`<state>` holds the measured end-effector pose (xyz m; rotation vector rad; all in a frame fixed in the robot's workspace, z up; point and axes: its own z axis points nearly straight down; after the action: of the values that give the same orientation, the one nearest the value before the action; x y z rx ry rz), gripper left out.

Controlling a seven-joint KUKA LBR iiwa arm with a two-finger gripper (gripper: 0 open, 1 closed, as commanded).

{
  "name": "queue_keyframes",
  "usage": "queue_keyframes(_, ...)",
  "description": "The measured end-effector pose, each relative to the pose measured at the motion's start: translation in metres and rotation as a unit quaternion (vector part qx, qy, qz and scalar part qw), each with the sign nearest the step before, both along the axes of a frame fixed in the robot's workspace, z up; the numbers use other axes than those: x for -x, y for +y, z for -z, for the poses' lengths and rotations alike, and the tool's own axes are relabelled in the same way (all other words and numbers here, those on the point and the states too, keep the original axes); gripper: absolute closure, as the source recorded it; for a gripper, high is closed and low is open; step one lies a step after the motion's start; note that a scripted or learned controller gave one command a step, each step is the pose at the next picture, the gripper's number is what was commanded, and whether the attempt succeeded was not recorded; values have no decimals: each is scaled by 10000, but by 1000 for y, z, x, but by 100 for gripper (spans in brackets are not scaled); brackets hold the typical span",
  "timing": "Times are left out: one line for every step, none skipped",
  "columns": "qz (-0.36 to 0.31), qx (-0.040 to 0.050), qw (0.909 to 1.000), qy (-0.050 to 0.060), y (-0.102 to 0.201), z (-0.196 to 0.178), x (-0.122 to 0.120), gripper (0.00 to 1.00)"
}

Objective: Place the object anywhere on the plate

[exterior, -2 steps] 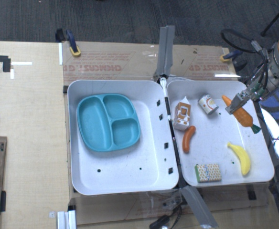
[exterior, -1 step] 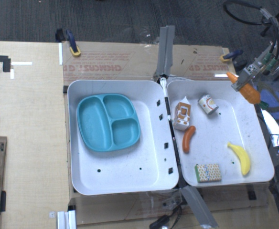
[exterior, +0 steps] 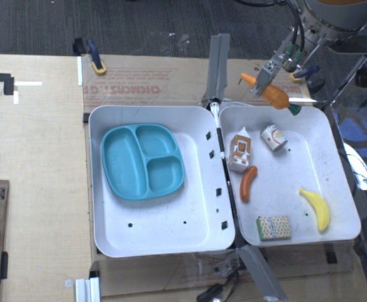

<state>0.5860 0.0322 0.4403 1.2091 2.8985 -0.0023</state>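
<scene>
One carrot point(exterior: 273, 95) seems pinched in the raised hand point(exterior: 263, 80); carry it level across to the blue plate point(exterior: 143, 161), lower gently, then release.

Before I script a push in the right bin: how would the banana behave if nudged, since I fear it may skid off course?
The banana is curved and lies flat, so it would probably pivot rather than roll. It looks like smooth plastic on a smooth bin, so it likely slides easily. It seems stiff and light.

Grey arm point(exterior: 334, 27) w/ orange band, black cables, small metal claw point(exterior: 266, 75)
</scene>
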Motion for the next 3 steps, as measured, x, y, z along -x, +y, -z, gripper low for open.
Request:
queue_keyframes(542,1,9985,10,-25,108,-22,100)
queue_keyframes(624,1,9981,11,46,156,18,100)
queue_keyframes(1115,3,9938,5,124,196,-50,100)
